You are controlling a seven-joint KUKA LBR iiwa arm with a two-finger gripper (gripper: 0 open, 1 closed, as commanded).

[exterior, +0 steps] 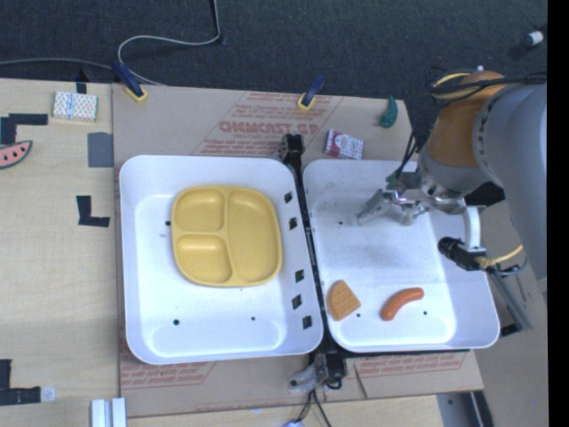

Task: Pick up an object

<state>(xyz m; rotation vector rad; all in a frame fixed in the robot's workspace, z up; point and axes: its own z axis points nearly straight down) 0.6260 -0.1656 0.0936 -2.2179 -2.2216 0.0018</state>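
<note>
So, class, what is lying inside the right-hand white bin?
A sausage and an orange cracker lie near the right bin's front; the gripper hangs over its back, covering some floor.

Left bin [142, 265]: holds a divided plate [227, 236], lying toward its far half.
Right bin [462, 327]: sits just beside the left bin; a cracker [342, 300] and a sausage [403, 303] lie near its front edge, cracker left of sausage.
Gripper [369, 212]: over the right bin's far part, behind both items.
</note>
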